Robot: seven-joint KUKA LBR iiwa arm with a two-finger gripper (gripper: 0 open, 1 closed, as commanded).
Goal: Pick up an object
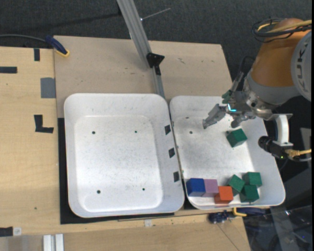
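- The gripper (223, 118) hung spread apart over the right bin (199, 109), gripping nothing
- A green block (236, 138) lay just beside it
- More blocks (223, 187) crowded the near edge

I'm seeing the arm (282, 67) showing a broad orange band over grey casing, dark lettering on its right flank, thin cables looping overhead, and grey metal fingers (213, 116) with a small cyan light glowing.

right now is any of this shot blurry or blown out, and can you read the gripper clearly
Camera view: even, soft light, with no glare on the white bins; the blocks, like the lone green block, look sharp; the gripper is slightly smeared and dark, so its finger state is unreadable.
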